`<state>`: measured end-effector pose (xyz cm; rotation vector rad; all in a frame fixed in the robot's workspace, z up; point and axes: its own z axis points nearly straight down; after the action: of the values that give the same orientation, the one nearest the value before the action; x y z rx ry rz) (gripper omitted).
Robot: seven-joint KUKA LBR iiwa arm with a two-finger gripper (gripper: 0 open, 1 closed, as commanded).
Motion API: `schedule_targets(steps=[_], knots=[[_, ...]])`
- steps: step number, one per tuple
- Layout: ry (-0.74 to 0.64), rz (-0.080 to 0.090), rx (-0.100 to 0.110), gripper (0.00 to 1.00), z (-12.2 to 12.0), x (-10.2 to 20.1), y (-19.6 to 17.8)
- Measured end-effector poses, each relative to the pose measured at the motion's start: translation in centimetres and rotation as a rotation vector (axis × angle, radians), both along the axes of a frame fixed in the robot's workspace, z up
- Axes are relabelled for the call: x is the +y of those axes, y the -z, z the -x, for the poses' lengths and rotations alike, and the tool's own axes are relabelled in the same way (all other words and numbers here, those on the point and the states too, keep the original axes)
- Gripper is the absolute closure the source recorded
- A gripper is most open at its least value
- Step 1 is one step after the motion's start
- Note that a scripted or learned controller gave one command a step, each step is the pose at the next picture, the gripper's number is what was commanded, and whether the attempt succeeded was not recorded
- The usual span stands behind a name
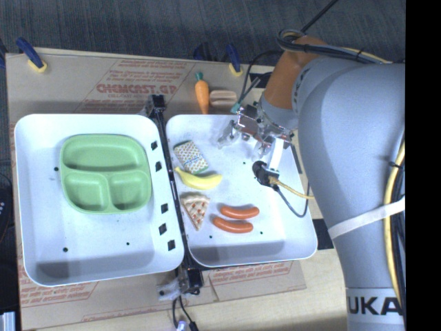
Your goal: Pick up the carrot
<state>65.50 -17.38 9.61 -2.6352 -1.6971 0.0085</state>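
Behind the right bin, outside its far rim, your carrot lies on the cardboard beside a bun-like piece. Expect a light, stiff, smooth toy that may slip; take it across its orange middle. Your gripper hovers inside the bin, holding nothing; jaw spread, cannot tell

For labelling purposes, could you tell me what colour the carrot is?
Orange with a green top, clearest in the camera view.
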Motion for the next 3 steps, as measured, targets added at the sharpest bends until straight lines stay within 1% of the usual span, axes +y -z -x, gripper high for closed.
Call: schedule_targets(steps=[1,2,3], knots=[[-0.590,-0.002,-0.005,0.00,-0.2,-2.4,0.4],[-0.919,-0.004,-0.006,0.00,0.4,-3.7,-1.3],[-0.921,-0.003,-0.004,1.00,0.4,-3.7,-2.4]])
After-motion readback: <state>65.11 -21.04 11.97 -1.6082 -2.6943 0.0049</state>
